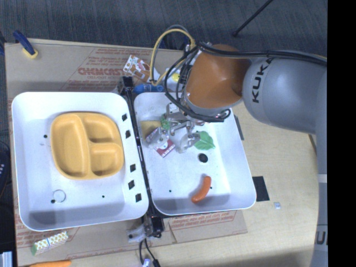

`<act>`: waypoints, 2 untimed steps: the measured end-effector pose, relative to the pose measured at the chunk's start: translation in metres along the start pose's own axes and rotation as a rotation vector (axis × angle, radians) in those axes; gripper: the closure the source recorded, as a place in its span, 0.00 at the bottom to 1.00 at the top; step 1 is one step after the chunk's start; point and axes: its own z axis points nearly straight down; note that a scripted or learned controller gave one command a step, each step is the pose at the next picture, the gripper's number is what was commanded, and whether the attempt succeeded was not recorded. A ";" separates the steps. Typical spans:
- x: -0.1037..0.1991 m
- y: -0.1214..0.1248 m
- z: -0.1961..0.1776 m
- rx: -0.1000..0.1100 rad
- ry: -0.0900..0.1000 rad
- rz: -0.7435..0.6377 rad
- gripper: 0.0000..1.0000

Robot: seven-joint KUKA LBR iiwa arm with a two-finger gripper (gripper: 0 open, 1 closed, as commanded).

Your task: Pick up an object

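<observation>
My gripper (pixel 177 131) hangs low over the upper middle of the right bin (pixel 236 174), under the orange wrist band. Right beneath and beside it lies a cluster of small things: a red and white packet (pixel 162 149), a green leafy piece (pixel 204 141) and a yellowish item (pixel 149 129) to the left. An orange carrot-like object (pixel 202 188) lies near the bin's front edge, and a small black round thing (pixel 203 158) rests between it and the cluster. Whether anything is between the fingers cannot be made out.
The left bin (pixel 28 149) holds a yellow divided tray (pixel 87 144) and a small clear ring (pixel 58 196). A row of black clips (pixel 132 168) runs along the divider between the bins. Cables and a snack packet (pixel 135 65) lie behind the bins.
</observation>
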 end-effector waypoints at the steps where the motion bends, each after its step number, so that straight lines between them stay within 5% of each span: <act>1: 0.013 0.044 0.000 -0.002 0.002 0.333 0.00; 2: 0.012 -0.037 0.000 0.001 0.000 0.226 0.00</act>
